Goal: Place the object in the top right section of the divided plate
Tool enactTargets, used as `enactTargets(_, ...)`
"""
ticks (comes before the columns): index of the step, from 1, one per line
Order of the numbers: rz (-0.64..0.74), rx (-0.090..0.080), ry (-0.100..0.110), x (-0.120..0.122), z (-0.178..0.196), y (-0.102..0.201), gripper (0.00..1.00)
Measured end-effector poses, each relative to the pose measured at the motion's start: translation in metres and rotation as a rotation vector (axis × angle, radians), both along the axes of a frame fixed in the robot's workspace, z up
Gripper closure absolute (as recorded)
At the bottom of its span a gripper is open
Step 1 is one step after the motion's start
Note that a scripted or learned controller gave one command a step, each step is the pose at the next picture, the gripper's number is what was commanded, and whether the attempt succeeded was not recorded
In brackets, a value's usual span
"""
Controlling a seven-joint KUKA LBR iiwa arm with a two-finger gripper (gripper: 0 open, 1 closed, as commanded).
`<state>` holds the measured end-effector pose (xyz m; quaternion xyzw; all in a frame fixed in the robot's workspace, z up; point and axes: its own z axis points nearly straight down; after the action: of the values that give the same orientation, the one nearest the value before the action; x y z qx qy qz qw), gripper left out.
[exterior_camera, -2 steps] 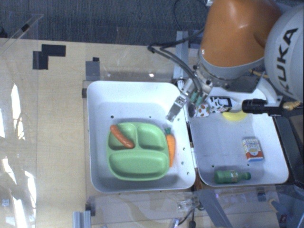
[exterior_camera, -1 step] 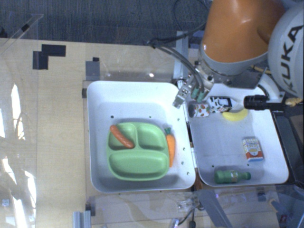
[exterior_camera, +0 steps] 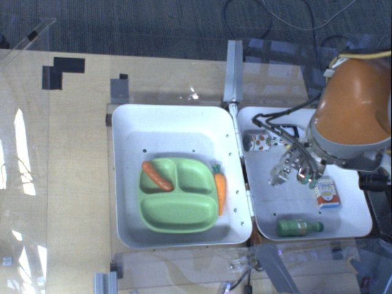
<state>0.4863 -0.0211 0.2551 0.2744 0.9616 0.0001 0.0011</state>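
Note:
A green divided plate (exterior_camera: 181,209) lies in the left white bin (exterior_camera: 128,164). A sausage-like orange item (exterior_camera: 156,176) rests in the plate's top left section. A toy carrot (exterior_camera: 220,187) lies on the bin floor against the plate's right edge. My gripper (exterior_camera: 289,171) hangs over the middle of the right bin (exterior_camera: 263,216), under the arm's orange band (exterior_camera: 358,103). Near it are a spotted cup (exterior_camera: 258,142) on its side, a small carton (exterior_camera: 327,193) and a green bottle (exterior_camera: 298,227).
A metal divider post (exterior_camera: 233,72) stands between the bins at the back. Black cables (exterior_camera: 275,124) loop from the wrist over the right bin. To the left lies bare wooden bench (exterior_camera: 61,195) with black markers (exterior_camera: 61,69).

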Motion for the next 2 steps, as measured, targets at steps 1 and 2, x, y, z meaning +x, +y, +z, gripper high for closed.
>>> enactTargets(1,-0.021,0.002,-0.006,0.002,0.004,0.082,1.00)
enactTargets(2,-0.055,0.002,-0.005,0.021,0.004,0.108,1.00)
